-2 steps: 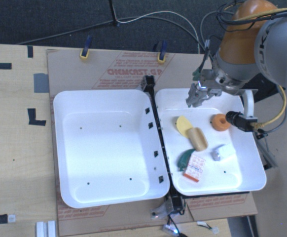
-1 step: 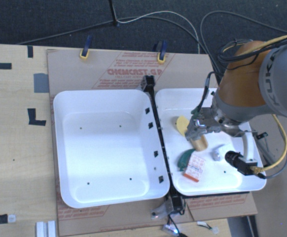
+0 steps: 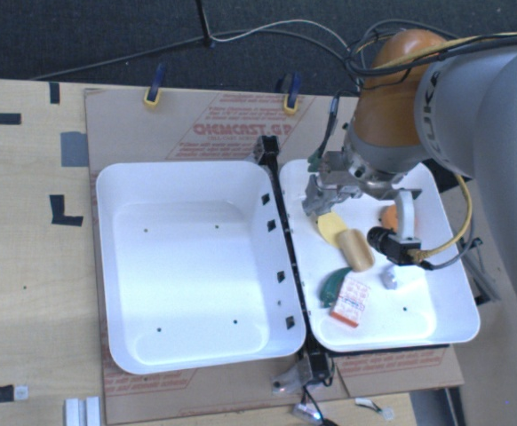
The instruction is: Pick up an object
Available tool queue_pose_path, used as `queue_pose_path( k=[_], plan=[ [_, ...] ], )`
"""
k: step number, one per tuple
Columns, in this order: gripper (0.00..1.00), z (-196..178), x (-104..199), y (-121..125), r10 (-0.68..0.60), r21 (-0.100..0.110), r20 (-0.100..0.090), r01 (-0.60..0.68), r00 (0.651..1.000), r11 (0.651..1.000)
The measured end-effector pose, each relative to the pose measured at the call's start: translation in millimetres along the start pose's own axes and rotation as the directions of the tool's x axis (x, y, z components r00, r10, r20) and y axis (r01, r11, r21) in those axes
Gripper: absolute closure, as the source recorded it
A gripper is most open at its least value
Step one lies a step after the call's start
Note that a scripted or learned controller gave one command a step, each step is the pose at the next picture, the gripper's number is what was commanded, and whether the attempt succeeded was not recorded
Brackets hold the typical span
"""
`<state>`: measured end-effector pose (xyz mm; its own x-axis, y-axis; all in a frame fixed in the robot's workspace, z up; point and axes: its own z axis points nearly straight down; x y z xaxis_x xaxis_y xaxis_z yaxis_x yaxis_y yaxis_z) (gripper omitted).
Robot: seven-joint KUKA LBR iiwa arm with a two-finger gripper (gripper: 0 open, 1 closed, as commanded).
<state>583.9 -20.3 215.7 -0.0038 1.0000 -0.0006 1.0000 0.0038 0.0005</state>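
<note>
My gripper point(image 3: 322, 199) hangs low over the far left part of the right bin point(image 3: 436, 327), close to the divider between the bins. Just below it lies a yellow block point(image 3: 331, 228), and a tan cylinder point(image 3: 357, 249) rests against that block. Further toward the front are a green object point(image 3: 333, 284) and a white and red packet point(image 3: 352, 302). An orange object point(image 3: 388, 213) peeks out beside the arm's cable. A small grey piece point(image 3: 389, 279) lies near the bin's middle. I see nothing lifted off the bin floor.
The left bin point(image 3: 116, 238) stands beside the right one, with black clips point(image 3: 266, 148) along the shared rim. The arm's body and a black cable fitting point(image 3: 390, 242) cover the right bin's far right. Blue-and-yellow clamps point(image 3: 155, 90) hold the cardboard base.
</note>
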Motion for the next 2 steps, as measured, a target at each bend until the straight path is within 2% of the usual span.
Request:
queue_pose_path(
  k=[1,2],
  plan=[
    [1.0,-45.9,72.1,17.3,-0.003,-0.003,-0.002,0.003,1.0,1.0],
    [1.0,-40.7,110.7,74.5,0.001,0.0,-0.001,-0.001,1.0,1.0]
  ],
)
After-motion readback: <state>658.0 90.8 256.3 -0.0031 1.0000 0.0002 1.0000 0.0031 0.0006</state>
